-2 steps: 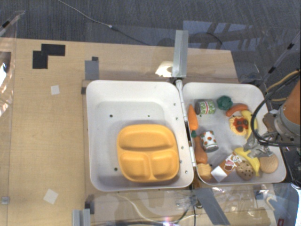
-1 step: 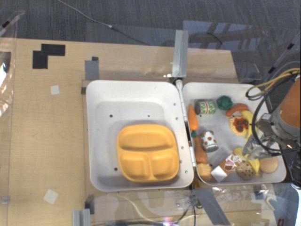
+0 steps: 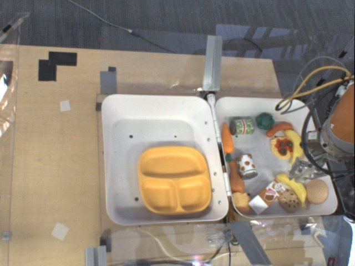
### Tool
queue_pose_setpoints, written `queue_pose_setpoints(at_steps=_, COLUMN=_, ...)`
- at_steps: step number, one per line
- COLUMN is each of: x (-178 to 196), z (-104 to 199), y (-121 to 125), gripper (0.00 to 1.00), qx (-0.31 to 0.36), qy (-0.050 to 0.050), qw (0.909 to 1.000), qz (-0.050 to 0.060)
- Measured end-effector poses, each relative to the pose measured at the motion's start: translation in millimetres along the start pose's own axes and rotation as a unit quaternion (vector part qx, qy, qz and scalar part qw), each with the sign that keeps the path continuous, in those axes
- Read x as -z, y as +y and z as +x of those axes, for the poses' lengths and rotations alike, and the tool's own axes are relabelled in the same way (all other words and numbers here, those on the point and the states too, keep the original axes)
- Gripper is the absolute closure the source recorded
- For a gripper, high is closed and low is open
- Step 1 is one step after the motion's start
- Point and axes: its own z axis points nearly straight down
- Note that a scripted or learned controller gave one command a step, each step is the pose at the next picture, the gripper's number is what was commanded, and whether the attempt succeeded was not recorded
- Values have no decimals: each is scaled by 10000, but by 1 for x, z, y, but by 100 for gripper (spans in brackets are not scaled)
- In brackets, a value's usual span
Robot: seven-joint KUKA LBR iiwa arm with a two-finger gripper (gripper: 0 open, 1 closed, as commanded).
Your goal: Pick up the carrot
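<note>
Carrot (image 3: 227, 139) against right bin's (image 3: 333, 204) left wall; tool (image 3: 304, 170) well apart, grip state unclear.

No text, brand or number can be read here. The small green-and-white labelled can (image 3: 242, 126) and the red-and-white labelled can (image 3: 247, 165) carry printing too small to make out.

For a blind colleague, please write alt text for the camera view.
A carrot lies by the left wall of the right bin, among toy foods and small cans. The end effector hangs over that bin's right side. A yellow divided tray sits in the left bin.
</note>
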Motion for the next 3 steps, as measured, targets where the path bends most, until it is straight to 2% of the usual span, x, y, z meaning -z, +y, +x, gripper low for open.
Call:
queue_pose_setpoints(at_steps=1, x=98, z=0, y=1, gripper=100, qx=1628, qy=2, qw=9867, qz=13)
queue_pose_setpoints(at_steps=2, x=12, z=-2, y=32, gripper=100, qx=2861, qy=-12, qw=9582, qz=-36)
queue_pose_setpoints(at_steps=3, x=169, z=-19, y=-4, gripper=100, qx=3485, qy=15, qw=9373, qz=30)
